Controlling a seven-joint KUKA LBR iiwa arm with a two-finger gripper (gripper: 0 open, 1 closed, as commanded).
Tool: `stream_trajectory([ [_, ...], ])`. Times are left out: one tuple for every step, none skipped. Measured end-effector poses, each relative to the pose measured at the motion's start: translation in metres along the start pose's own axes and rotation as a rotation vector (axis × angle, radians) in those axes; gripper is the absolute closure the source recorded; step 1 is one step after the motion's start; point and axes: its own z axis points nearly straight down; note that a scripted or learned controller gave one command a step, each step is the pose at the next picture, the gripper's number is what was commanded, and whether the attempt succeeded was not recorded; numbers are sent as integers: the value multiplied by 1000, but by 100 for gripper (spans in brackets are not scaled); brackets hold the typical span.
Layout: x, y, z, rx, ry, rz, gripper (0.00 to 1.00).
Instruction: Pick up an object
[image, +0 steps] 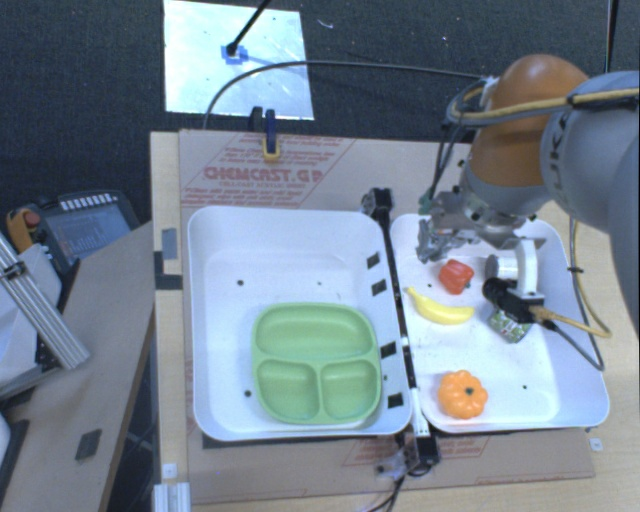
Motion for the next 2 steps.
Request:
stream_trajectory([
  [61, -19, -1, -1, 1, -1, 100],
  [111, -29, -2, -1, 0, -1, 100],
])
